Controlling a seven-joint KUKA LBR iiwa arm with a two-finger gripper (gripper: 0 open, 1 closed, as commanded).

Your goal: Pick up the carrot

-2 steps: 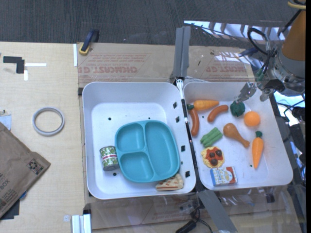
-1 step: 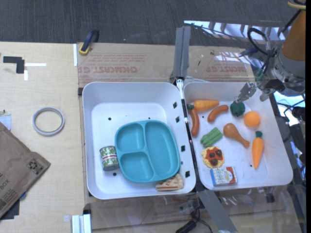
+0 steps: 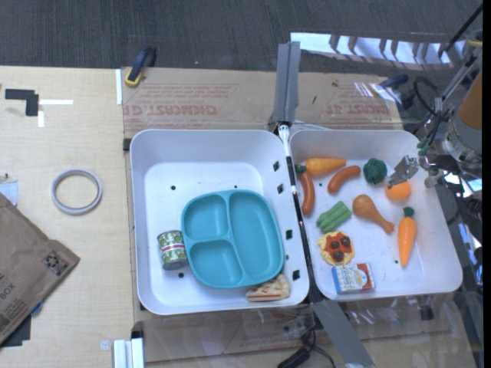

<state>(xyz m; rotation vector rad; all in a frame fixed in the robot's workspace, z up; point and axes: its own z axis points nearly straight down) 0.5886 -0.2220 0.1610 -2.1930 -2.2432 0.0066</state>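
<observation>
Now the gripper (image 3: pixel 404 171), grip state unreadable, is hovering just above the carrot (image 3: pixel 406 236), which is lying nearly upright.

The left bin (image 3: pixel 146 205) holds a teal divided plate (image 3: pixel 232 238), a small can (image 3: pixel 172 249) lying just left of it, and a slice of pizza (image 3: pixel 268 289) at the plate's lower right edge. In the right bin (image 3: pixel 437 278) lie two sausages (image 3: pixel 343 178), a broccoli floret (image 3: pixel 374 170), a green pea pod (image 3: pixel 333 215), a chicken drumstick (image 3: pixel 371 211), a small pizza (image 3: pixel 337 246) and a little carton (image 3: pixel 353 277). A roll of tape (image 3: pixel 77 191) rests on the bench (image 3: pixel 61 144), left of the bins.
</observation>
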